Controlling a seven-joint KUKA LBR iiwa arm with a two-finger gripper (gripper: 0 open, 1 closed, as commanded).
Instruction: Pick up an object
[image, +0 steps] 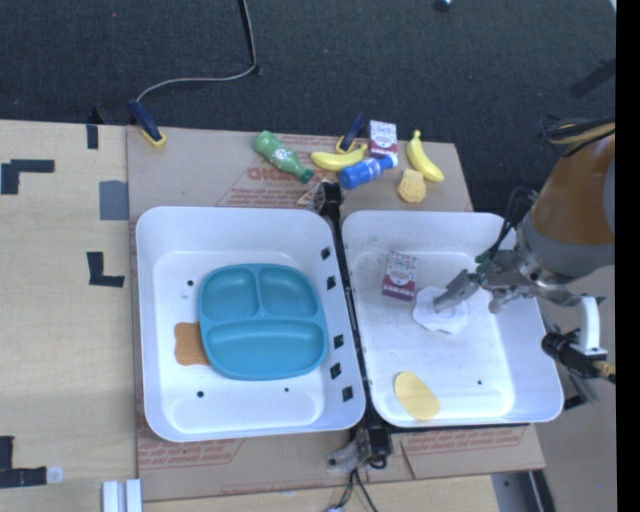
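In the right bin (520, 395), tool (447, 300) over white object (440, 318)

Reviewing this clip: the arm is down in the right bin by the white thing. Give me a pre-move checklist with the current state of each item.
1. End effector is inside the right bin: ok.
2. End effector is at the white object, tip over its upper edge: ok.
3. White object seen between the fingers: cannot tell.
4. Small carton sits apart from the white object, to its left: ok.
5. Yellow piece lies near the front wall, away from the arm: ok.
6. Blue tray and orange piece are in the left bin, out of the path: ok.
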